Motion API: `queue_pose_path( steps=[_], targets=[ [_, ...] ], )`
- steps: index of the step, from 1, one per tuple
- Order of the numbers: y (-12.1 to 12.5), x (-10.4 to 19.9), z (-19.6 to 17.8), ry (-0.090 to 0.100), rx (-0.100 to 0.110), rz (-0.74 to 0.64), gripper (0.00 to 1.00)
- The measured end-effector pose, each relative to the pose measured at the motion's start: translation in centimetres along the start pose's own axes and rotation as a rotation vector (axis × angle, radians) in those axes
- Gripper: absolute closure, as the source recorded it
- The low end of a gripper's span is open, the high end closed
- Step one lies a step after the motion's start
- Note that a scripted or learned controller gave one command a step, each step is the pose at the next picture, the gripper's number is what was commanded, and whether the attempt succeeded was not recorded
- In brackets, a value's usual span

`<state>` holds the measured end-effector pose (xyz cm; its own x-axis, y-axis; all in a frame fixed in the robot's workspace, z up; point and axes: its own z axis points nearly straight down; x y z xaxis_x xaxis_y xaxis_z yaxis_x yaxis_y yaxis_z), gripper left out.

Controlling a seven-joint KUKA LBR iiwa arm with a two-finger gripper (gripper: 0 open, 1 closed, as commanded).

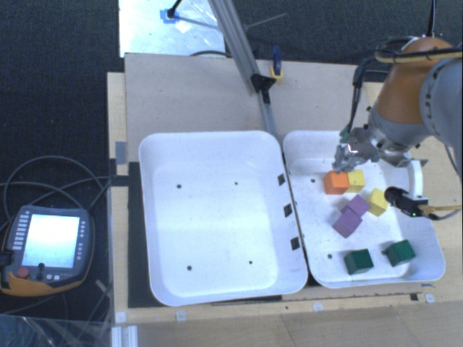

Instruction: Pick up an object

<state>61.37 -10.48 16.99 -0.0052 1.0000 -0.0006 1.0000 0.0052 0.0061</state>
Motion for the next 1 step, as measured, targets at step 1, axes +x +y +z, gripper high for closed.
queue_pose_path(
  steps=[1],
  targets=[
    [0.23,-0.02,-5.45,-0.001,-0.002,0.000,1.00]
  ],
)
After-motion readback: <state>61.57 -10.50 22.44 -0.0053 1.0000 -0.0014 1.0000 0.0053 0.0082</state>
